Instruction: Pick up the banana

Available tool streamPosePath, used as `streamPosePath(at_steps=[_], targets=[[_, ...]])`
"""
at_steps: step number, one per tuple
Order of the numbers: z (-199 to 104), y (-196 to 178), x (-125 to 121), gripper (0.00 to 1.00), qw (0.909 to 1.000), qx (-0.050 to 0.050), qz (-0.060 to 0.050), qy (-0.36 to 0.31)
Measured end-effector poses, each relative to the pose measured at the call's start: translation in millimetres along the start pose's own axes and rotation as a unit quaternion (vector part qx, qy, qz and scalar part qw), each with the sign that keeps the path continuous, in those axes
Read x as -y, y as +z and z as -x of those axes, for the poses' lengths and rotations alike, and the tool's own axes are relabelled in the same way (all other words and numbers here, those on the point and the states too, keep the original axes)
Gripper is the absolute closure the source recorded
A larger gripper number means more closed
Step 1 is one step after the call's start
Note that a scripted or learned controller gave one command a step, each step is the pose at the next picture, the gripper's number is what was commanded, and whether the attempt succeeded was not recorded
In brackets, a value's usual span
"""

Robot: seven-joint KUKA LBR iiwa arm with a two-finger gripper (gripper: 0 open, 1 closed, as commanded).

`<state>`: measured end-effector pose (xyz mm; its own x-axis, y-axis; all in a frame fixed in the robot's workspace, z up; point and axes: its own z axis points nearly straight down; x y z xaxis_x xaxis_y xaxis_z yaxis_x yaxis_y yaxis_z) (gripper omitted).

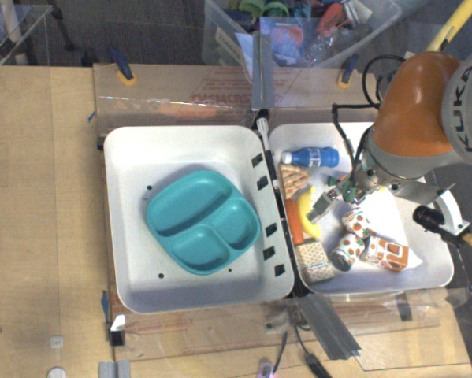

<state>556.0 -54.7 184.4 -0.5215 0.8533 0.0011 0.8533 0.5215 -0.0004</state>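
A: Where's the banana?
B: In the right bin, near its left wall — beside an orange stick, below a waffle-patterned piece and a blue bottle.
A: And the gripper?
B: Low over the banana's right side. One dark finger slants toward it, seemingly touching; whether the fingers are spread or closed, I cannot tell — nothing visibly sits between them.
A: The left bin?
B: It holds a teal divided plate.
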Motion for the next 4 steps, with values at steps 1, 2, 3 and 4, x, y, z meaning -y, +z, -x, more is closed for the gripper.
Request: streamPosePath(at_steps=[1, 2, 3, 4], targets=[[0.0, 0.0, 0.0, 0.00, 1.0000, 0.000, 0.000, 0.000], [0.0, 0.0, 0.0, 0.00, 1.0000, 0.000, 0.000, 0.000], [0.0, 0.0, 0.0, 0.00, 1.0000, 0.000, 0.000, 0.000], [35.1, 84.1, 34.1, 0.00, 0.9999, 0.006, 0.007, -0.011]])
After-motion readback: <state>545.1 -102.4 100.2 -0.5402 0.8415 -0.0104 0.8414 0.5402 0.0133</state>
